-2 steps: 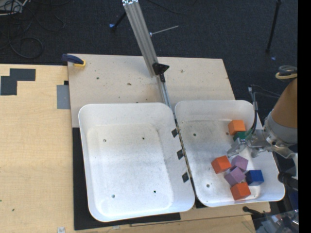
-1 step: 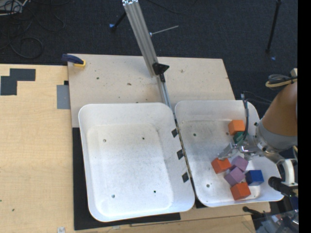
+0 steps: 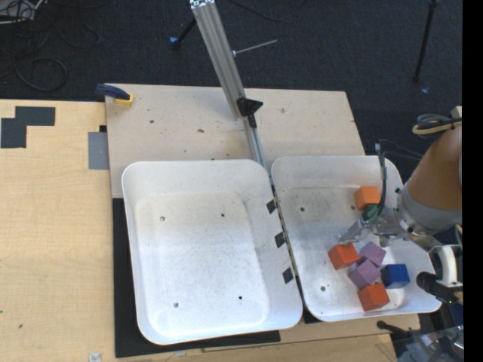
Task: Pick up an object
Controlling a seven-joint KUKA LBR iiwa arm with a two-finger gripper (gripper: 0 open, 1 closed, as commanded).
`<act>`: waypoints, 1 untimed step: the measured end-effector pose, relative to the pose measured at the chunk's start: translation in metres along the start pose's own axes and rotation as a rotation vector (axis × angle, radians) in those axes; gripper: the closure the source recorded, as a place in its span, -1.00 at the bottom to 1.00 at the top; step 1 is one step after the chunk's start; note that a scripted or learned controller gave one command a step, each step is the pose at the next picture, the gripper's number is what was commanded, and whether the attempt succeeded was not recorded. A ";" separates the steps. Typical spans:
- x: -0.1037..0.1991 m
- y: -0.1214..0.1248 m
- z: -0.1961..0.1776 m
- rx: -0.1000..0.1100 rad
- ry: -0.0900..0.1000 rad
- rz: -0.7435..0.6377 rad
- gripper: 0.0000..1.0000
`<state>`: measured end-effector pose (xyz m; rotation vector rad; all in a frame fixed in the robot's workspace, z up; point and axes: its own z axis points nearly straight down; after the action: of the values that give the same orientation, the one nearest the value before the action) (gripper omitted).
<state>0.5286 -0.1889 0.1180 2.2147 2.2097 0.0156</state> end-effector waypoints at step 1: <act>0.000 0.000 -0.009 0.001 0.003 0.007 1.00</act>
<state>0.5282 -0.1891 0.1265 2.2238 2.2039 0.0181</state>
